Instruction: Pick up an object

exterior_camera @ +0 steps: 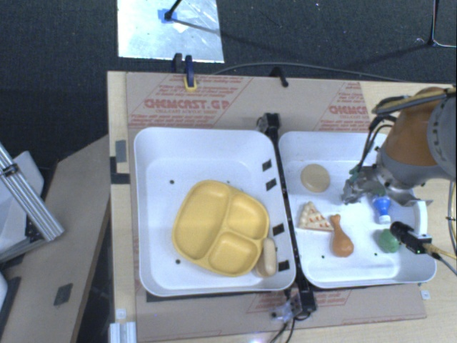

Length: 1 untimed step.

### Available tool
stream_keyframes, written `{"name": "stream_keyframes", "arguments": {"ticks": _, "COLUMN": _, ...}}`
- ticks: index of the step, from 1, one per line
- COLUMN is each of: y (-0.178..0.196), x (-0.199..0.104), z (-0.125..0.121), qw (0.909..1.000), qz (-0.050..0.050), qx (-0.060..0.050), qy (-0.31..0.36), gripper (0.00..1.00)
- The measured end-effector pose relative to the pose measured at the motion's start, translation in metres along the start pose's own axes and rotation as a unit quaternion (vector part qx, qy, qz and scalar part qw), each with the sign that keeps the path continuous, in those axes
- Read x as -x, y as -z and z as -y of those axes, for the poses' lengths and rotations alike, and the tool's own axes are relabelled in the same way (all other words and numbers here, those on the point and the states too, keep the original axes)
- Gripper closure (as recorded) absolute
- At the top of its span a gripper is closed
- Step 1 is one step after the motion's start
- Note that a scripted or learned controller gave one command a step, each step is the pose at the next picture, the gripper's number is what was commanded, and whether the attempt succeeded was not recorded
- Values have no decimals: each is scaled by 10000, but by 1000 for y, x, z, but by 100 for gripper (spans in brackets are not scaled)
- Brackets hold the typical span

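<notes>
The right bin (335, 276) holds several small items. A round tan cookie (315, 178) lies near its middle, with a triangular pizza slice (313, 217) below it. An orange-brown drumstick (340, 237) lies next to the slice. Further right are a small blue and white bottle (382, 209) and a green lump (388, 241). My gripper (355, 190) hangs low over the right bin, just right of the cookie and left of the blue bottle, above the drumstick. Nothing is visibly held in it.
The left bin (153, 191) bears a yellow divided plate (218, 227) with a pale bread roll (268, 257) at its lower right corner. A black divider (282, 191) runs between the bins. The grey and orange arm (421, 138) covers the right bin's far right.
</notes>
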<state>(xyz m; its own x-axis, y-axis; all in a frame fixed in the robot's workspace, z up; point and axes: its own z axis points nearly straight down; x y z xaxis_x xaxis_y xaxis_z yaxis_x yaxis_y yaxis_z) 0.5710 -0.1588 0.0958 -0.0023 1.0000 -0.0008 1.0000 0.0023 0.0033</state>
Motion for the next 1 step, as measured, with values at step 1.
{"name": "stream_keyframes", "arguments": {"ticks": 1, "y": 59, "x": -1, "z": 7, "qw": 10000, "qz": 3, "qx": 14, "qy": 1, "gripper": 100}}
